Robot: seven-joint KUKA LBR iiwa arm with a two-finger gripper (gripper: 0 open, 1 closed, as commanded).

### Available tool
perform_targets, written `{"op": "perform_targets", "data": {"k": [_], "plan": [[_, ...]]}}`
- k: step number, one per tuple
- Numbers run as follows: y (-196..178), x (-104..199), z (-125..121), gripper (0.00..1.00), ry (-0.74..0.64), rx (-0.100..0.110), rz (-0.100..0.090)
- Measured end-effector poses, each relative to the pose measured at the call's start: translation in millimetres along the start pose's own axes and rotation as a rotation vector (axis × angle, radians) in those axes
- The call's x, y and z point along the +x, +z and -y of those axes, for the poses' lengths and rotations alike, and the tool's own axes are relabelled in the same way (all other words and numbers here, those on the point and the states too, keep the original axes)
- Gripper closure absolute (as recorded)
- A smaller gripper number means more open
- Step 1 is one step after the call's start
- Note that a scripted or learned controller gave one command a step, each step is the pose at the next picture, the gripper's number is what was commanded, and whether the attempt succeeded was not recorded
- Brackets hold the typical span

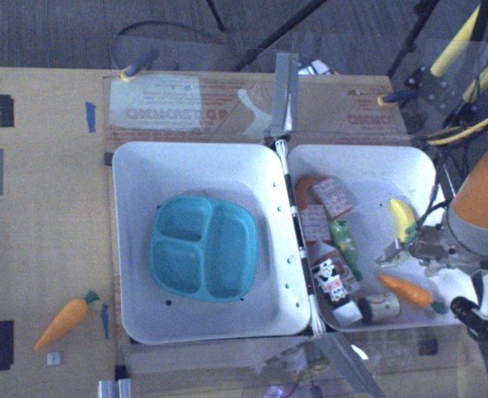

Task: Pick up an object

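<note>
The right bin [417, 166] holds several small items. Along its left side lie a red-and-white packet [333, 196], a green bottle [344, 245] and a cow-patterned carton [330, 280]. A yellow banana [403, 216] lies further right, an orange toy carrot [407, 290] near the front, and a grey can [382, 307] beside it. My gripper [397, 253] hangs over the right part of this bin, between the banana and the carrot, with nothing seen held. The grey arm with its orange band [480, 201] comes in from the right.
In the left bin [132, 172] a blue divided plate [203, 247] rests in the middle. A second toy carrot [61, 322] lies on the wooden bench left of the bins. Cardboard [186, 110] and clamps sit behind the bins.
</note>
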State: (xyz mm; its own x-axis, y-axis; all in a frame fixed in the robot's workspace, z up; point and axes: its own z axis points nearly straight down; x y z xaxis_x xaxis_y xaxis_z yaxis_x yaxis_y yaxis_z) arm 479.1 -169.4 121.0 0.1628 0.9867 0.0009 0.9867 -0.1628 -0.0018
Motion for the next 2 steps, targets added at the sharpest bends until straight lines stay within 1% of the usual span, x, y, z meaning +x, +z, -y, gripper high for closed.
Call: {"op": "perform_targets", "data": {"k": [1, 2], "plan": [[35.0, -25.2, -5.5, 0.00, -0.330, -0.003, -0.001], [23.9, -26.5, -6.9, 1.00, -0.326, -0.010, 0.002]]}}
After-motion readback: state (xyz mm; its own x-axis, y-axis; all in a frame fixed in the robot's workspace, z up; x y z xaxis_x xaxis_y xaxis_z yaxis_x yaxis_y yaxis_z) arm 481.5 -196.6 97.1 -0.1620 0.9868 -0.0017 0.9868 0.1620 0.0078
